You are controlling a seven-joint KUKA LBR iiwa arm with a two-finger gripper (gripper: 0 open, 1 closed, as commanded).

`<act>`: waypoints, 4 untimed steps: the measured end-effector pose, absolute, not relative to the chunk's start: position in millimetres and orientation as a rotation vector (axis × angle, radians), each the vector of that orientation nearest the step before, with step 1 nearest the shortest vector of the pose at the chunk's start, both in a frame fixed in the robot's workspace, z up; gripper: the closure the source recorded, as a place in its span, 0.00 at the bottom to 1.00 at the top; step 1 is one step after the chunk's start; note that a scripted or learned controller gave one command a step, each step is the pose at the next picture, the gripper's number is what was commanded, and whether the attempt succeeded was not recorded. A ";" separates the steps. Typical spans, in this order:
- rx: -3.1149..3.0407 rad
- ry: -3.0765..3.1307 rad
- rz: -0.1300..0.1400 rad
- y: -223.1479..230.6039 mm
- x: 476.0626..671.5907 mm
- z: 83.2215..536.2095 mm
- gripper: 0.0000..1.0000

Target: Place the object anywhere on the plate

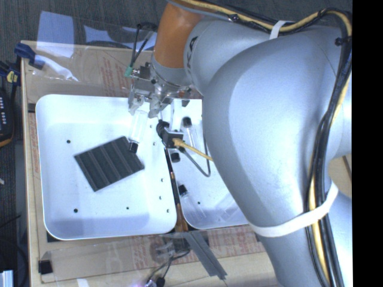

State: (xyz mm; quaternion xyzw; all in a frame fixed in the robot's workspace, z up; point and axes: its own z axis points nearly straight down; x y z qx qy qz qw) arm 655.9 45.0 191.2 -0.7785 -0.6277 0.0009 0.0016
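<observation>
Arm: our bulky grey robot arm (269,130) with its orange band crowds nearest the lens.
Gripper: two-finger gripper (135,143) — above the left white shallow bin (54,220); jaw gap we cannot tell.
Object: dark grey ribbed rectangular plate (109,163) lies flat in that bin — fingertips at its upper right corner.

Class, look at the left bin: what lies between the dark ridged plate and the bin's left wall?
Bare white bin floor. In the camera view, nothing lies between the dark ridged plate and the left bin wall.

We see the arm (269,118) covering most of the right bin (206,211); the hand's (136,137) fingers blur against white.
</observation>
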 end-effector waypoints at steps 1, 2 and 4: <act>-2.154 -2.280 0.007 113.7 655.0 122.6 1.00; -1.420 -2.799 0.004 62.6 621.1 192.2 1.00; -1.758 -2.602 0.001 103.3 562.4 106.8 1.00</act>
